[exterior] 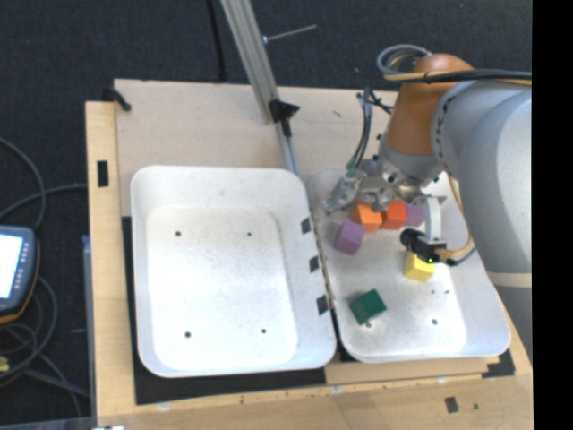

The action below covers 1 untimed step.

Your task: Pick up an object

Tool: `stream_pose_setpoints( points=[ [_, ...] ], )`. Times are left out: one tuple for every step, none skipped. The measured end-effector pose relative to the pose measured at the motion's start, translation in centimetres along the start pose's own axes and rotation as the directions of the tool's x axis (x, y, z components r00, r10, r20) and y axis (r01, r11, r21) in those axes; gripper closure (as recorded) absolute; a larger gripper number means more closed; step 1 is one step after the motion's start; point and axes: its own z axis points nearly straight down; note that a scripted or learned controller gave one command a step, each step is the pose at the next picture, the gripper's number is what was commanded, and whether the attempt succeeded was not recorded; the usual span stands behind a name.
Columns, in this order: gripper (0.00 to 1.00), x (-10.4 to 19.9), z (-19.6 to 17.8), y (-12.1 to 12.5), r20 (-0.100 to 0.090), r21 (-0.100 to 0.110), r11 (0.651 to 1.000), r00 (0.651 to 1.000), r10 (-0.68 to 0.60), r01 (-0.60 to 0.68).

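Note:
In the right bin [466, 325] lie several small blocks. A purple block [349, 236] sits near the bin's left wall, an orange block [380, 215] just right of it, a yellow block [418, 267] further right and a green block [367, 305] nearer the front. A second, paler purple piece [414, 211] peeks out beside the orange one. My gripper [372, 197] hangs low over the back of this bin, right above the orange block and touching or nearly touching it. The wrist hides the fingers.
The left bin [219, 271] lies beside the right one, with a raised rim between them. A slanted metal post [255, 52] rises from the bench behind the bins. The arm's grey body [488, 168] covers the right bin's back right part.

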Motion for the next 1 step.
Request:
stream_pose_setpoints(
  points=[
    [1.00, -0.18, -1.02, 0.18, 0.003, -0.002, 1.000, 1.000, -0.003, 0.003]
  ],
)
